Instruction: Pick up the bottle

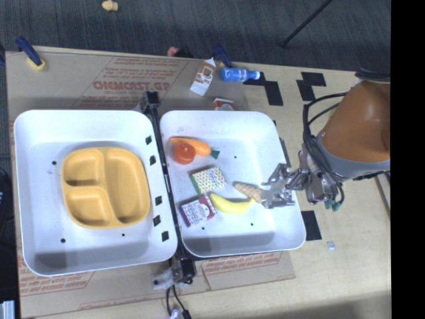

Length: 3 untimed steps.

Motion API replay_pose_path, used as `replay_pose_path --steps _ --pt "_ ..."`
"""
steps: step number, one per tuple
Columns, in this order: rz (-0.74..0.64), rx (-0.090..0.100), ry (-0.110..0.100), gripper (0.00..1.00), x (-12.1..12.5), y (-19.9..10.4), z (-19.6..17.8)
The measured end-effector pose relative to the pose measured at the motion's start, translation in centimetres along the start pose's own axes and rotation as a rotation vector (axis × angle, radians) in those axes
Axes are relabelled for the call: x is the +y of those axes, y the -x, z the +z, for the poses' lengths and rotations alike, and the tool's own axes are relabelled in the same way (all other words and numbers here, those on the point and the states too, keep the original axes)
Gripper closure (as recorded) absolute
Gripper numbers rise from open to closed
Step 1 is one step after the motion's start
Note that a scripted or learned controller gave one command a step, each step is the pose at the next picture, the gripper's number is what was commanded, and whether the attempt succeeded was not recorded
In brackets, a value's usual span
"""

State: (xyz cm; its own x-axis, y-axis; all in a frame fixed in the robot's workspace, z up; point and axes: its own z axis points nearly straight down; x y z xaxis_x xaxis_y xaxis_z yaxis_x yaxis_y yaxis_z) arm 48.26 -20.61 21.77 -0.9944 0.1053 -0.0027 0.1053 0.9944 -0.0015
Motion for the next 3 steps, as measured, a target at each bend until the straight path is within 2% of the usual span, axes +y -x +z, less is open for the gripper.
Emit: replay_pose_path --steps 1,2,3 --pt "-0.229 0.0 0.0 1.0 -0.6 -0.4 -4.0" --pt "-0.273 0.001 0.0 1.0 -0.5 0.2 -8.0" --pt "-0.273 0.0 -0.001 1.0 -0.5 0.3 -9.0"
